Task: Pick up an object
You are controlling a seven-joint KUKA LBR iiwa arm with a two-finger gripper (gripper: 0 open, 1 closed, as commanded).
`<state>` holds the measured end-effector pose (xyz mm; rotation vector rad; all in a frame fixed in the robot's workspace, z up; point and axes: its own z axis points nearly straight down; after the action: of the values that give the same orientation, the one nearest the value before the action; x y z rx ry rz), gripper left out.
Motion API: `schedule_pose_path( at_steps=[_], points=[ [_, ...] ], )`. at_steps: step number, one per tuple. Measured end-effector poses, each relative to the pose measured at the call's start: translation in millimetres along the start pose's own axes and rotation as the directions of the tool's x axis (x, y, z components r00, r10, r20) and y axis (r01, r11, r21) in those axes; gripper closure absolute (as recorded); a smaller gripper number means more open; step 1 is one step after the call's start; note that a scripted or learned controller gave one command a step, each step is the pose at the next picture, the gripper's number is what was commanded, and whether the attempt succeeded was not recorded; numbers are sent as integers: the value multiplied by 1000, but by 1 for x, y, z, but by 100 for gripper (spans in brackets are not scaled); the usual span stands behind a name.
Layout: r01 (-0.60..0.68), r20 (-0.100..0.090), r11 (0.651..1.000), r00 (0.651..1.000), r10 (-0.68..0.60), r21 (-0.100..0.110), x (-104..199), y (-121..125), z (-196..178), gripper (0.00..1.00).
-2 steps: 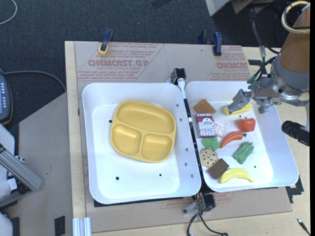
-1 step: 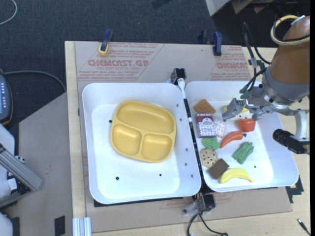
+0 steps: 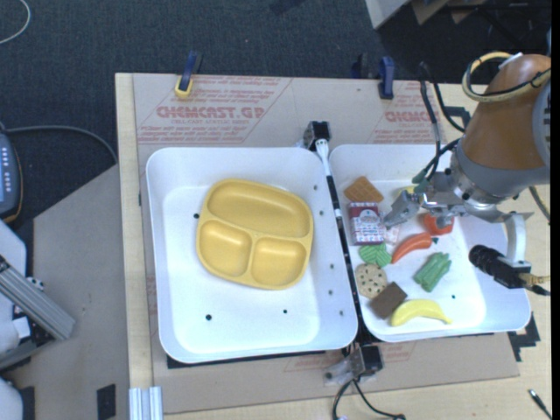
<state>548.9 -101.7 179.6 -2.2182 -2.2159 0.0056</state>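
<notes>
Carrot (image 3: 411, 247) lay in the right bin (image 3: 500, 320), just below-left of the gripper (image 3: 409, 206), long axis slanting up to the right. Left bin (image 3: 166, 261) held just the yellow divided plate (image 3: 255, 233). Right bin, left to right: cracker (image 3: 362, 189), red-and-white packet (image 3: 366, 222), green ridged piece (image 3: 374, 255), cookie (image 3: 371, 278), brown block (image 3: 388, 298), banana (image 3: 420, 311), green veg (image 3: 432, 269). Gripper sat low among them; fingers looked parted, nothing visibly between them. Judged a short move down-left reaches the carrot.

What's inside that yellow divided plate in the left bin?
The yellow divided plate shows three bare compartments, with no item lying in any of them. It sits on the left bin; the bin floor beneath the plate is covered, so that part is hidden.
</notes>
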Motion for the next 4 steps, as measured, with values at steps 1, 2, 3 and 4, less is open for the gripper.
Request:
schedule_pose_path(
  at_steps=[1, 2, 3, 4],
  points=[
    [1, -1, 1000, 1000, -1, 2, 5, 0, 63, 0],
    [1, 5, 1000, 1000, -1, -18, 5, 4, 91, 0],
    [0, 4, 1000, 1000, 0, -22, 5, 5, 79, 100],
    [2, 3, 1000, 1000, -2, -11, 10, -3, 31, 100]
  ],
)
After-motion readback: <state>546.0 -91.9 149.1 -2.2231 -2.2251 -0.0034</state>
